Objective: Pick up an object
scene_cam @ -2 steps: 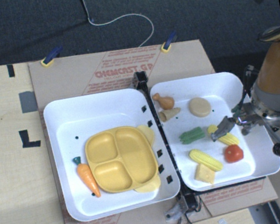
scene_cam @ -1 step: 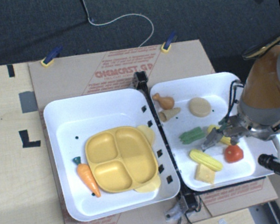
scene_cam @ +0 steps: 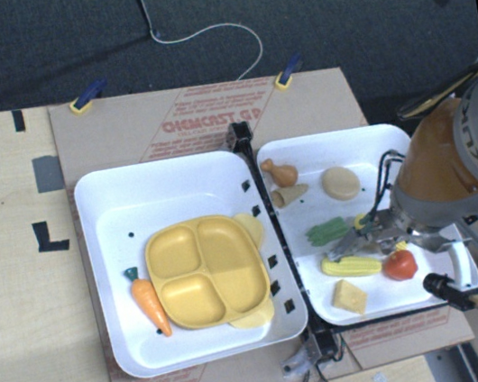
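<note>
Corn cob [scene_cam: 351,266] lies just beside the gripper [scene_cam: 367,231].

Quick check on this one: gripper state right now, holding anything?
Gripper: low in the right bin beside the green vegetable and corn cob; open or shut cannot be told, no grasp visible.

A light wooden bench [scene_cam: 20,297] with black marks carries a brown cardboard sheet [scene_cam: 199,119] held by two blue-yellow clamps [scene_cam: 88,96], and behind lies dark carpet [scene_cam: 30,44] crossed by a thin white cable [scene_cam: 220,33].
</note>
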`<state>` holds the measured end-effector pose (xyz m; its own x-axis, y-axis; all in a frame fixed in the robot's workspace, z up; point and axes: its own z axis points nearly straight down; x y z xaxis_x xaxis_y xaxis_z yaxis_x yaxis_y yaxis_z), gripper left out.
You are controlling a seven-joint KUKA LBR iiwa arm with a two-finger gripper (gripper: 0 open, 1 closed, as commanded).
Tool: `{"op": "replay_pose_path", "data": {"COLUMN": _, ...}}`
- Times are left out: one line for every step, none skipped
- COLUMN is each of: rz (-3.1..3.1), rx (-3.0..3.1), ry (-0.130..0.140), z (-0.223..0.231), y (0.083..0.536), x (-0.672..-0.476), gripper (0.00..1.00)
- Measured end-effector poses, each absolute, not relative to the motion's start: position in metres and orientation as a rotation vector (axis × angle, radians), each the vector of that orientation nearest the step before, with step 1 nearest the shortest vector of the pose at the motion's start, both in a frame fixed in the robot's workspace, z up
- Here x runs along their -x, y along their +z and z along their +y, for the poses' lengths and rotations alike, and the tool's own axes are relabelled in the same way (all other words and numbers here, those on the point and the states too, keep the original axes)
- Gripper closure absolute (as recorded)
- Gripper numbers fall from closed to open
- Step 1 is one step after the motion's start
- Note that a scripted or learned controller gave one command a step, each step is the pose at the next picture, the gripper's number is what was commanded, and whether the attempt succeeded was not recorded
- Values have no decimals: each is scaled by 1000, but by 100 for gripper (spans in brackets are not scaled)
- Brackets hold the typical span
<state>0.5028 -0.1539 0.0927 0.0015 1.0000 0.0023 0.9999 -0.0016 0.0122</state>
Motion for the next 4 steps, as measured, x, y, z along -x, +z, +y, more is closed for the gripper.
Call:
{"op": "replay_pose_path", "data": {"rz": 2217, "rx": -2213, "ry": 20, "z": -153, "y": 105, "x": -504, "gripper": 100}}
{"op": "replay_pose_path", "data": {"rz": 2221, "rx": -2218, "ry": 2, "z": -156, "y": 167, "x": -502, "gripper": 100}}
{"op": "replay_pose_path", "data": {"rz": 2221, "rx": -2217, "ry": 2, "z": -156, "y": 220, "x": -503, "gripper": 100}}
{"op": "replay_pose_path", "data": {"rz": 2231, "rx": -2215, "ry": 0, "z": -105, "y": 212, "x": -528, "gripper": 100}}
